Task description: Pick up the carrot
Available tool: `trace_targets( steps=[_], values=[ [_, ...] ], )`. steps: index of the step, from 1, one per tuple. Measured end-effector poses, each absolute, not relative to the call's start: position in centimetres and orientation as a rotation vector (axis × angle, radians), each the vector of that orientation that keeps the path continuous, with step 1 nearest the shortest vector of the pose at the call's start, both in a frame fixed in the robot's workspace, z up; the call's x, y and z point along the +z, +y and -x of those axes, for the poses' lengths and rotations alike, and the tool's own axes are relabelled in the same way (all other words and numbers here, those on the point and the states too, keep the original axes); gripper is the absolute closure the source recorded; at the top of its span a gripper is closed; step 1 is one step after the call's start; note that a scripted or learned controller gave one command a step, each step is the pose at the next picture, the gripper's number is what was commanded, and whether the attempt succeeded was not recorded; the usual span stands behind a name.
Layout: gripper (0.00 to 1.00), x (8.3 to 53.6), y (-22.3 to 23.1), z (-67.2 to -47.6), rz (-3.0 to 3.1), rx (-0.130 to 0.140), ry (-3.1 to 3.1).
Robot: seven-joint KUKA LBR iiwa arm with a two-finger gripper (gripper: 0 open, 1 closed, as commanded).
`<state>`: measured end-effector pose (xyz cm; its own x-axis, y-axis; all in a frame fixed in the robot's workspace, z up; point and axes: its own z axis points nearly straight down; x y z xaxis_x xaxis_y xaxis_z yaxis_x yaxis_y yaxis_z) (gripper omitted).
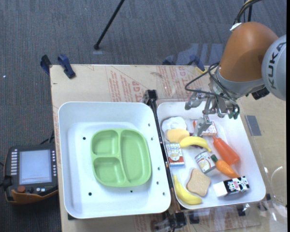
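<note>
**Approach to the carrot grasp, seen from above.**
The grey arm with the orange band (246, 52) holds its tool (213, 111), fingers spread wide and holding nothing, over the far end of the right-hand shallow white bin (253, 161) on the brown board surface (116, 83). The small orange carrot with a green stub (224, 166) lies near the bin's right wall, just beside a larger orange-red cylinder (225, 150) and a small tin can (205, 161). A sound grasp probably means travelling toward the near side, centring over the carrot, and closing across its narrow width, clear of its neighbours.
</note>
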<state>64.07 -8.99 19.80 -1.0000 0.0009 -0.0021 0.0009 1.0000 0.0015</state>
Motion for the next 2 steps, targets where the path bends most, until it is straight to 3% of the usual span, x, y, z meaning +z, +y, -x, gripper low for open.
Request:
trace_targets(
  steps=[1, 2],
  values=[
    [0.0, 9.2, -12.1, -56.1, 0.344, 0.004, 3.121],
    [0.0, 9.1, -15.8, -49.4, 0.485, -0.001, 3.098]
  ],
)
